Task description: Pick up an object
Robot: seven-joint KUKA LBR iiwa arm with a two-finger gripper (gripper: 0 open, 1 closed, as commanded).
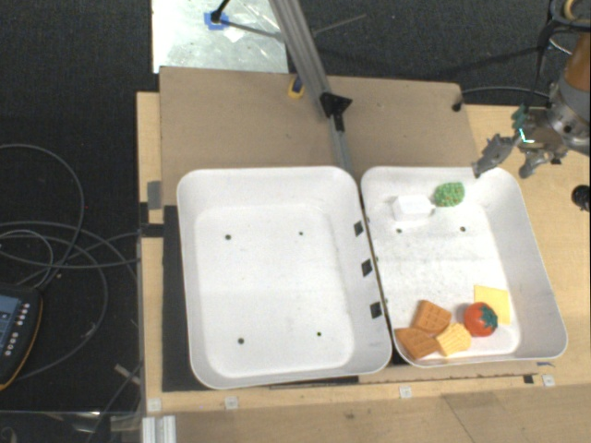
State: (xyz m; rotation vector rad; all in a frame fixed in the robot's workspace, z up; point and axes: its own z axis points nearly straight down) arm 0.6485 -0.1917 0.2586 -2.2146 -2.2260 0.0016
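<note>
A dark carpeted floor (74,53) surrounds a light wooden bench (406,118), with black cables (55,238) looping across the floor at the left and a handheld control pendant (14,326) lying near the lower left corner. A pale sheet (199,26) lies on the floor beyond the bench, and a grey tripod leg (300,40) slants across it down toward the bins.

Two shallow white bins sit side by side on the bench, their inner rims touching. The left bin (208,275) is the larger. The right bin (517,247) holds all the loose objects.

The grey arm (572,100) reaches in from the right edge, above the far right corner of the right bin. Its pincer (512,155) hangs over that corner, fingers spread apart with nothing between them; one fingertip (487,160) sits just beyond the bin's rim, near the green piece.

Inside the right bin, a white block (412,207) lies near the far wall, and a fuzzy green piece (449,194) sits just beside it to the right. At the near end, well apart from those two, a cluster gathers: a yellow cheese-like wedge (492,299), a brown waffle-textured cracker (430,317) overlapping a second brown cracker (416,341), a smaller yellow-orange cracker (453,339) touching them, and a red toy tomato (479,319) with a green top, resting between the yellow-orange cracker and the wedge.
</note>
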